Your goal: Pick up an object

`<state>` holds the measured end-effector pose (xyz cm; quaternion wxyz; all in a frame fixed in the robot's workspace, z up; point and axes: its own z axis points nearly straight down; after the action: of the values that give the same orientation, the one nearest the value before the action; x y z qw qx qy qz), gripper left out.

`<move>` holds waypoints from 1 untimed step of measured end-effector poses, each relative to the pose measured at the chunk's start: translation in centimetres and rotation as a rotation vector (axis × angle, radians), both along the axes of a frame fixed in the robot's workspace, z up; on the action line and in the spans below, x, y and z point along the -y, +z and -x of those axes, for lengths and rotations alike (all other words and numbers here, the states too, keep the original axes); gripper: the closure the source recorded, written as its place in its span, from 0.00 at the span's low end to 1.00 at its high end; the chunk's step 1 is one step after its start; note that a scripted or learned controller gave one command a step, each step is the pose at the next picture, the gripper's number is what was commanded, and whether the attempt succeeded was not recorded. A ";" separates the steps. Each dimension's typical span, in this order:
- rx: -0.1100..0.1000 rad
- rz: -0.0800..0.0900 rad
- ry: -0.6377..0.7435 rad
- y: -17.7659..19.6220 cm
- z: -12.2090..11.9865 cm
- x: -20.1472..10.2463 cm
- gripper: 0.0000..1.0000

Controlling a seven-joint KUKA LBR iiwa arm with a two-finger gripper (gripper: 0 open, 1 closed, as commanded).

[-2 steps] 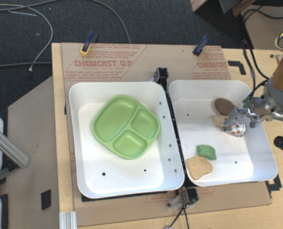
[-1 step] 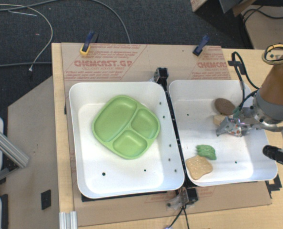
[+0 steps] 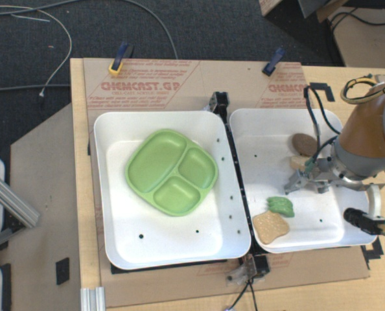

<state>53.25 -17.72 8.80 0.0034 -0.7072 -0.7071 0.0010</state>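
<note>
Leftward, a green divided plate (image 3: 172, 172) lay in the left bin (image 3: 108, 193); in the right bin (image 3: 257, 135) sat a green piece (image 3: 281, 205), tan piece (image 3: 270, 227) and brown object (image 3: 303, 144), gripper (image 3: 304, 177) low among them, jaw state unclear

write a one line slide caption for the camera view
Grey arm's gripper low in right white bin near green lump; divided green plate in left bin.

The bench (image 3: 89, 173) — topped with a printed board — bears two white bins (image 3: 115, 238) (image 3: 257, 125) side by side.
</note>
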 end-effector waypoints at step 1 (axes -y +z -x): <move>0.006 0.002 0.000 1.4 -0.2 0.0 1.00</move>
<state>53.41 -17.77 10.21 0.0004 -0.7073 -0.7069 -0.0006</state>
